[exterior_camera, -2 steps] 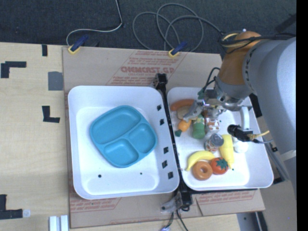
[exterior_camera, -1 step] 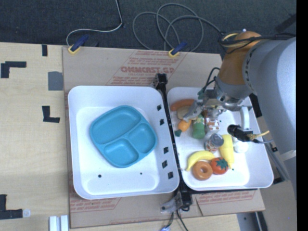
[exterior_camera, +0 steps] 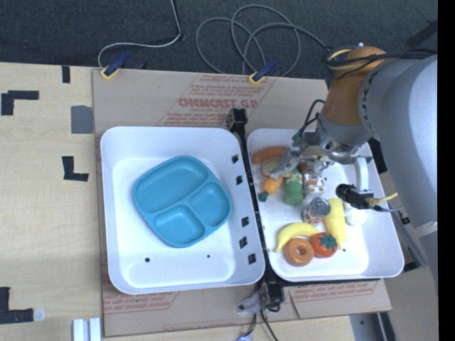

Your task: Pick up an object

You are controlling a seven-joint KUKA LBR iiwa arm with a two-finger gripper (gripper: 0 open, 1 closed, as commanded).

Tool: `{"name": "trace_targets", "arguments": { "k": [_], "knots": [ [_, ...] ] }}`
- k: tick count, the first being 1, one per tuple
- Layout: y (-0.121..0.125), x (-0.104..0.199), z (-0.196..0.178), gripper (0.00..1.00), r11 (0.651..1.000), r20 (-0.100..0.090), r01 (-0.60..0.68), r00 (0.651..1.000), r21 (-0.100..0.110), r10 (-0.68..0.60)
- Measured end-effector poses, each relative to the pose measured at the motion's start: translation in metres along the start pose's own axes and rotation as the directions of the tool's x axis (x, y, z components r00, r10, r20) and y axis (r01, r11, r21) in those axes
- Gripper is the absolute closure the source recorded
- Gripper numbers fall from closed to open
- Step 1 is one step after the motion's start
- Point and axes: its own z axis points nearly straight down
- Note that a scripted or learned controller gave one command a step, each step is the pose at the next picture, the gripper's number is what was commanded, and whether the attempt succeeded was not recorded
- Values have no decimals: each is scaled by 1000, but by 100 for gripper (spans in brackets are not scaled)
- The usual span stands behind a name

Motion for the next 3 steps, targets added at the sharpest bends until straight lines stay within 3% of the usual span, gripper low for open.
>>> {"name": "trace_targets", "arguments": {
  "k": [3],
  "knots": [
    [0, 0, 0, 0, 1000, -1, 1, 1000, 1, -1]
  ]
}}
